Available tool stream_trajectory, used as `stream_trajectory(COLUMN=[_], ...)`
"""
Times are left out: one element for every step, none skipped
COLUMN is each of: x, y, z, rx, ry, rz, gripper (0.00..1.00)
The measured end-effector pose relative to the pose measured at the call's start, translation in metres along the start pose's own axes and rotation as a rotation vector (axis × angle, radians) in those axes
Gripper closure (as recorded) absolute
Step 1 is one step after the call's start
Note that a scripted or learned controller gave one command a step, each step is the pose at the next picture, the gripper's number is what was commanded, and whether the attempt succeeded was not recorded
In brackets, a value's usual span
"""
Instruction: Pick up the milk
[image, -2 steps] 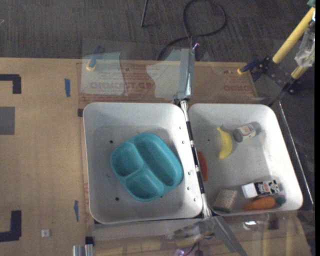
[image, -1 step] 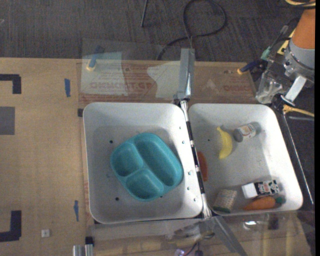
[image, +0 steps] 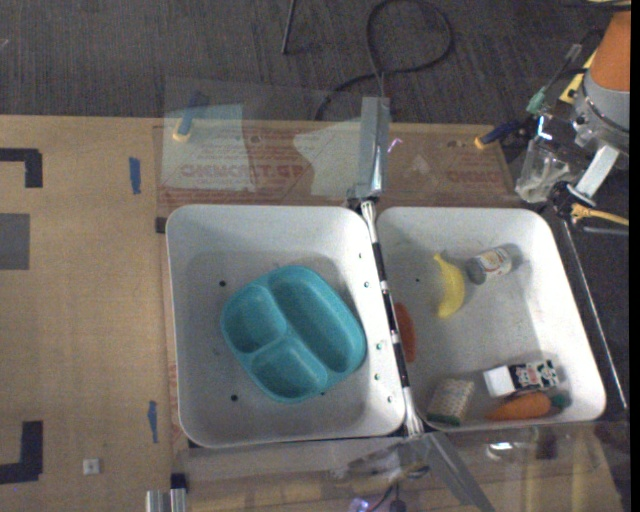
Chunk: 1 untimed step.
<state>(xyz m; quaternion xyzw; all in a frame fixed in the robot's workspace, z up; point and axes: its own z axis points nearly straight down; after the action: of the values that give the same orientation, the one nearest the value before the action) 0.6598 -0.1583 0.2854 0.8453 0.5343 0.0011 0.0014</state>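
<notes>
The milk (image: 522, 377) is a small white carton with black patches. It lies on its side near the front right corner of the right bin (image: 560, 300). My gripper (image: 548, 175) hangs at the upper right, outside the bin's back right corner and far from the carton. Nothing shows in it. The orange band of the arm (image: 615, 50) is at the top right edge.
An orange carrot (image: 522, 405) lies just in front of the milk, touching it. A beige block (image: 452, 398) sits to their left. A banana (image: 450, 285) and a grey bottle (image: 490, 263) lie further back. A red item (image: 404, 330) rests by the divider. The left bin (image: 190, 250) holds a teal divided plate (image: 292, 332).
</notes>
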Motion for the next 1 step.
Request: stream_trajectory(x=[-0.0627], y=[-0.0226], z=[-0.1508], rx=[0.001], ry=[-0.001], rz=[-0.018], gripper=[1.00])
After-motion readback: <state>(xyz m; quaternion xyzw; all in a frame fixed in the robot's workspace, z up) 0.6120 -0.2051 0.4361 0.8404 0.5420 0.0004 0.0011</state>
